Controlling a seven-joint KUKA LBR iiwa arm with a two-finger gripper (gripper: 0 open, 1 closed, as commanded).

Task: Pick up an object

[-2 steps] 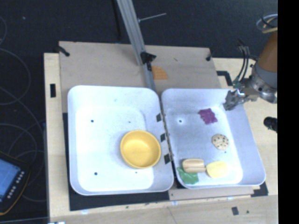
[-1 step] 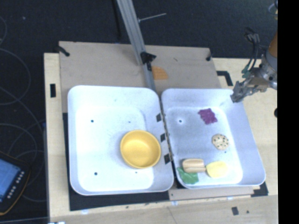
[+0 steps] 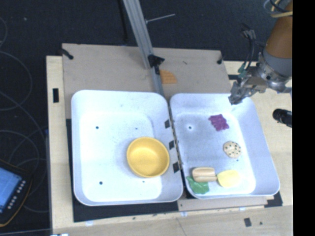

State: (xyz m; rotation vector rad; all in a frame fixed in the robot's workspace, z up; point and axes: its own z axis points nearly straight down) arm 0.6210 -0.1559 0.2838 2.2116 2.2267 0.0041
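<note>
My gripper (image 3: 236, 97) hangs over the far right corner of the right bin (image 3: 197, 107), up and to the right of a purple piece (image 3: 218, 122). Below that piece lies a speckled cookie (image 3: 232, 149). Along the bin's near edge sit a tan bread roll (image 3: 204, 174), a yellow lump (image 3: 229, 178) and a green leaf (image 3: 197, 185). A yellow bowl (image 3: 147, 157) rests in the left bin (image 3: 93, 112). Nothing shows between the gripper's fingers.
A grey metal post (image 3: 139, 31) rises slanted from behind the two bins. An orange tag (image 3: 168, 77) lies on the brown board behind them. A dark device (image 3: 9, 191) sits at the lower left, off the bench.
</note>
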